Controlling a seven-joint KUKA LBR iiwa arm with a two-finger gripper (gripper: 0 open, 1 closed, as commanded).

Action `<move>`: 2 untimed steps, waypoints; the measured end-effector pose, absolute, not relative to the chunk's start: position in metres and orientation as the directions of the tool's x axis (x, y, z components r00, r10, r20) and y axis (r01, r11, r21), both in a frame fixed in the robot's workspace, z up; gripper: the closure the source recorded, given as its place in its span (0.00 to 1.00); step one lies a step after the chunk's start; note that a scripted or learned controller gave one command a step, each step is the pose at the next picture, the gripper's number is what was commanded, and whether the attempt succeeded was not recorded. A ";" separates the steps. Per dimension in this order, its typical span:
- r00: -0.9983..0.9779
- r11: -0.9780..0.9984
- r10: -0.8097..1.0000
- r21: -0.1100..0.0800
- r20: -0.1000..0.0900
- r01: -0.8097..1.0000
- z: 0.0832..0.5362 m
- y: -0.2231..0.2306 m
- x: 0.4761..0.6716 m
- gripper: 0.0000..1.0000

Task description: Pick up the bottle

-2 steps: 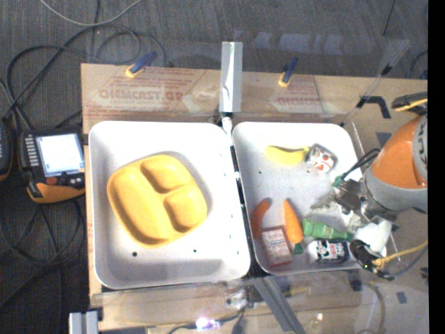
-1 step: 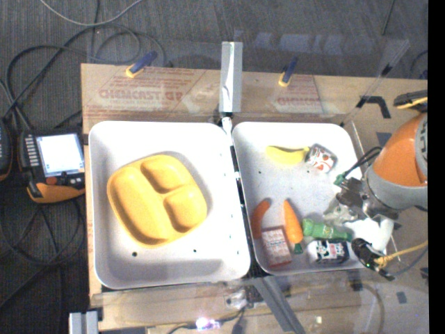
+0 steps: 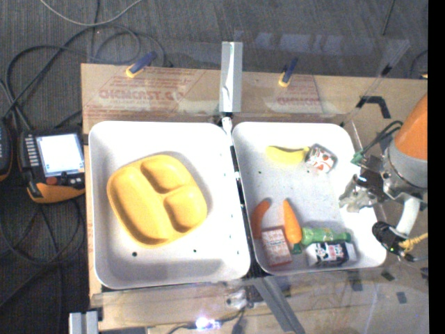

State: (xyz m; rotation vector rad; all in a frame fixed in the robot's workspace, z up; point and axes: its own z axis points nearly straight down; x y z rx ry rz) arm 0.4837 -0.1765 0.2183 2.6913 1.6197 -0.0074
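The claw hangs at the right edge of the right bin, low on the grey arm with the orange band. I cannot tell how it is set — the metal parts there are too small and mixed up to read. Nothing sits in it that I can see.

The bottle is near the claw but not touching it. It is green and lies on its side in the front right corner of the right bin. It rests just above a small black and white carton. Its left end touches an orange carrot. Next to the carrot are a red-brown sauce bottle and, up by the back wall, a yellow banana and a small white toy with red spots.

The left bin holds a yellow plate with three parts. Both bins sit on the bench.

So the job looks like it is only at the start. The green bottle is not lifted yet. I think the claw must go over to the front corner, come down on the bottle, squeeze it and lift — and the carton and carrot are packed close, so that may be hard.
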 end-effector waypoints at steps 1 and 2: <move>0.469 -0.469 0.883 -0.002 -0.005 0.883 0.218 -0.177 0.484 0.00; 0.288 -0.288 0.958 -0.002 0.001 0.958 0.097 -0.176 0.484 0.00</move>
